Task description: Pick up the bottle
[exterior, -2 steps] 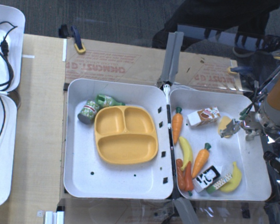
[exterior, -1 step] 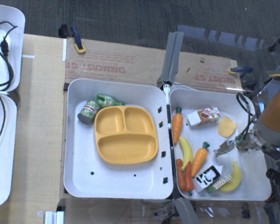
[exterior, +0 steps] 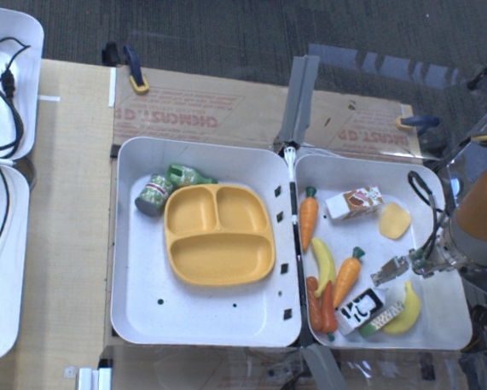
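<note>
**Gripper over right bin, bottle in left**

Near edge, right bin: black-white box, banana, carrots. Gripper just above those, finger state can't tell. Far end: cheese wedge, carton. Left bin: yellow divided plate mid-bin; bottle at far-left corner beside small can.

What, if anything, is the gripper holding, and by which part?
Nothing: the gripper hangs over the right bin, with no object between its fingers.
</note>
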Robot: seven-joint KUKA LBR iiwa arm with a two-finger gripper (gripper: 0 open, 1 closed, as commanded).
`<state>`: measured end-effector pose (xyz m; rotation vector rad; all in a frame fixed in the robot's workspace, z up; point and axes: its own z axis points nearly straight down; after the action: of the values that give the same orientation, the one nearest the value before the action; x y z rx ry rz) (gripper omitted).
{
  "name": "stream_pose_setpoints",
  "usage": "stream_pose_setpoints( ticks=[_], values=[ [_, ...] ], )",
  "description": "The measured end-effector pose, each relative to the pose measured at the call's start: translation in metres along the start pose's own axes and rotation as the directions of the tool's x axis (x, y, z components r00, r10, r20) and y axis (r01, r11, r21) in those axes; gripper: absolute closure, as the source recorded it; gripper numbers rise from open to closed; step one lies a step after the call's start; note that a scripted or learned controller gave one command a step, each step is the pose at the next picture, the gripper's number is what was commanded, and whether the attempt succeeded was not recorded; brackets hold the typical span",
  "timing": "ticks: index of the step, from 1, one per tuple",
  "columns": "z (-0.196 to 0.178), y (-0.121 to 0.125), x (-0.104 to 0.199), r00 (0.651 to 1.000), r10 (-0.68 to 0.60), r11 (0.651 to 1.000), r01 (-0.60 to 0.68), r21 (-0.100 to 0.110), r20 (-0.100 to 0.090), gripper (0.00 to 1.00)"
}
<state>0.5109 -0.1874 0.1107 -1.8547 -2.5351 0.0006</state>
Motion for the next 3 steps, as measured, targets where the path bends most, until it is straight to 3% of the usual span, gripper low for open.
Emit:
stream_pose_setpoints(
  ticks=[1, 2, 3],
  values=[
    [0.019, 0.041, 0.01, 0.937, -0.351, 0.937, 0.351, -0.001, 0.001, 0.0],
    [0.018, 0.053, 0.003, 0.966, -0.258, 0.966, 0.258, -0.003, 0.002, 0.0],
    [0.018, 0.06, -0.047, 0.974, 0.226, 0.974, -0.226, -0.003, -0.01, 0.0]
  ],
)
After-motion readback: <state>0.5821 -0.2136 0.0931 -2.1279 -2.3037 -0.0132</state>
